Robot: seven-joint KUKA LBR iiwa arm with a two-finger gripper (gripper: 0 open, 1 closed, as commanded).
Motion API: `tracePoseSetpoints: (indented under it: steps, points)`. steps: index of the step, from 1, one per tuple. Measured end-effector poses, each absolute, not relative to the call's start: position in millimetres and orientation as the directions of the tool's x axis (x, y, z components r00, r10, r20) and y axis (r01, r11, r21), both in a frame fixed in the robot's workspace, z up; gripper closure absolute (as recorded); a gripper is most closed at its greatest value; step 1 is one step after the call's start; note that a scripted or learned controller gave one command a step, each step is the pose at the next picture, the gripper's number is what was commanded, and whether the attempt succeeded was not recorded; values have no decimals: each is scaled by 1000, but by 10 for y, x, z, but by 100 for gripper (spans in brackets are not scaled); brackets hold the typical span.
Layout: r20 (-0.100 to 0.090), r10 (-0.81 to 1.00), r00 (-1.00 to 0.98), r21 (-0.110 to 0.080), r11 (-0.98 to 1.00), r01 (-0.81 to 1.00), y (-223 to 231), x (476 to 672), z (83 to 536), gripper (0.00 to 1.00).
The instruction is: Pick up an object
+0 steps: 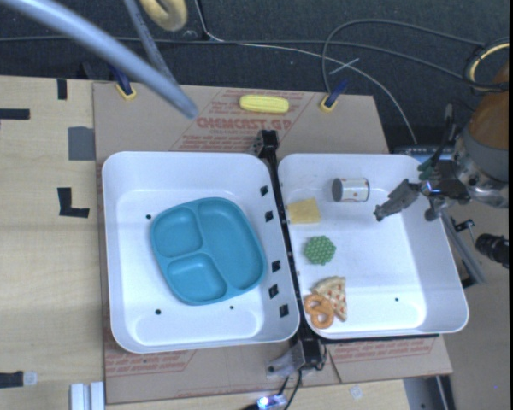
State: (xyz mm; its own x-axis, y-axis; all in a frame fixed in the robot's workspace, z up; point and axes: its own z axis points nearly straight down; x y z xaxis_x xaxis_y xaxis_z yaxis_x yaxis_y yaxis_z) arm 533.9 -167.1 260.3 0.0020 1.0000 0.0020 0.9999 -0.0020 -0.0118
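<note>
Camera view from above gives us a pale wooden bench (34, 229) with a sheet of brown printed cardboard (231, 126) laid across it, and a dark carpet (368, 24) beyond, where thin cables (359, 67) trail. On the cardboard we see two shallow white bins side by side, joined along a black strip.

We find a blue divided plate (207, 248) lying flat in the left bin (120, 254), well clear of its walls. The right bin (427, 306) holds four small things: a silver can (350, 190) on its side near the far wall, a yellow block (304, 211) just beside the dividing wall, a green bumpy ball (320, 248) near the block, and a pretzel-like piece (327, 300) toward the near wall. A yellow banana-shaped toy (263, 103) rests on the cardboard behind the bins, and a grey tube (94, 32) slants across the upper left.

We see the gripper (390, 207) over the right bin's far right part, reaching in from the right; its dark fingers point toward the can but stand apart from it, with nothing between them. We cannot tell whether they are spread or pressed together. The bin floor between the gripper and the ball lies bare, as does the near right corner.
</note>
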Motion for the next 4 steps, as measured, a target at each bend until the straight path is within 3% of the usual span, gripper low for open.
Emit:
tracePoseSetpoints:
  steps: [1,3,4]
  points:
    - [0,1000,-1,-2,1,1000,-1669,5360,2657,0]
    - [1,1000,0,-8,0,1000,-1617,5258,1590,0]
    - [1,1000,-1,-7,1,1000,-1592,5339,1081,0]
